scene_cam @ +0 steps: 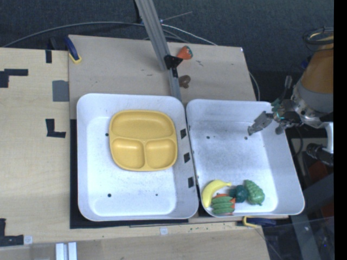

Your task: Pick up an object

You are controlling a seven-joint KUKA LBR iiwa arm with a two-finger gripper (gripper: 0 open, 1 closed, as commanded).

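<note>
toys (pixel 233 195) in right bin (pixel 282 167) | wooden bench (pixel 119 69) | dark carpet | gripper (pixel 260 124) state unclear

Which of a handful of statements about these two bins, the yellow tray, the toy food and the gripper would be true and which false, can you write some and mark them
1. The yellow divided tray lies in the left bin. True.
2. The banana sits in the left bin. False: it lies in the right bin, at its near edge.
3. The gripper is over the right bin's far right part. True.
4. The gripper holds the banana. False: the banana lies in the bin, well apart from it.
5. The green toy vegetable lies close by the banana. True.
</note>
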